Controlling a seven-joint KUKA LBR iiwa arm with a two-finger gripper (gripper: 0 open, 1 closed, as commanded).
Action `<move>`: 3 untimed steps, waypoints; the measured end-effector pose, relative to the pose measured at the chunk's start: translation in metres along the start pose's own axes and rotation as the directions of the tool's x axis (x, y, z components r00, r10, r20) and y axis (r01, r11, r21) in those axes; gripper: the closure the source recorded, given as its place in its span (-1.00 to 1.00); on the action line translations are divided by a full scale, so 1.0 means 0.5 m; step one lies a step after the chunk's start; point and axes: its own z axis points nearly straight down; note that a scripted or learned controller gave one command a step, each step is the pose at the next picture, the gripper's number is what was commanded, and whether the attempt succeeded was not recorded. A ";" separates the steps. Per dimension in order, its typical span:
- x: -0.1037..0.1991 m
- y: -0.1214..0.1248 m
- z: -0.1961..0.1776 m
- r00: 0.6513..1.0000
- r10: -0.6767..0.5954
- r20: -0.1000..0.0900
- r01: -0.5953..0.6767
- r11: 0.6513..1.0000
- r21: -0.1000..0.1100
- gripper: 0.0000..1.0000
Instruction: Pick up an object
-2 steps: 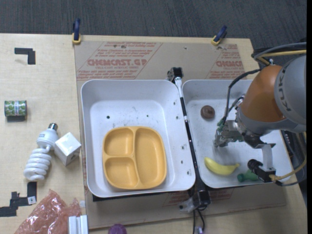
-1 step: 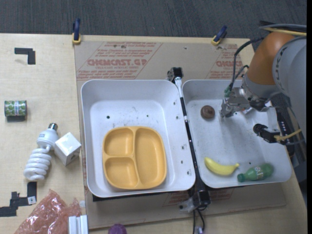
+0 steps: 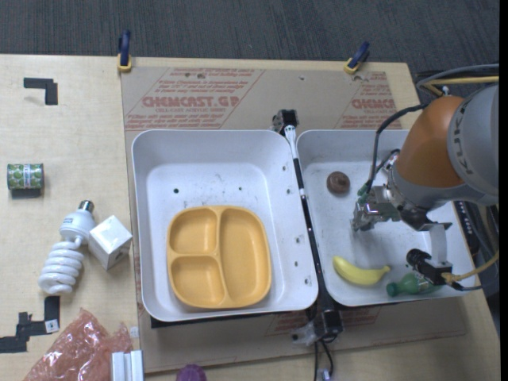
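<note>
Two shallow white bins sit side by side on the bench. The arm (image 3: 452, 145) reaches over the right bin (image 3: 317, 145), and its gripper (image 3: 365, 217) hangs above the bare floor near that bin's middle; how its jaws stand cannot be told from this angle, and nothing shows between them. A banana (image 3: 361, 271) lies near the right bin's front wall, its long axis running roughly left to right, with the ends curving up. Just beside its right end lies a green object (image 3: 406, 286). A small brown round object (image 3: 339, 182) rests nearer the bin's back. A yellow divided plate (image 3: 220, 256) lies in the left bin (image 3: 151, 173).
</note>
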 end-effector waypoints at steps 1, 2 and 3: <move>0.006 0.207 -0.001 1.000 -0.005 0.001 0.005 1.000 -0.002 -1.00; 0.014 0.115 -0.001 1.000 -0.001 0.000 0.001 1.000 0.000 -1.00; -0.005 -0.062 0.000 1.000 -0.001 0.000 0.001 1.000 0.000 -1.00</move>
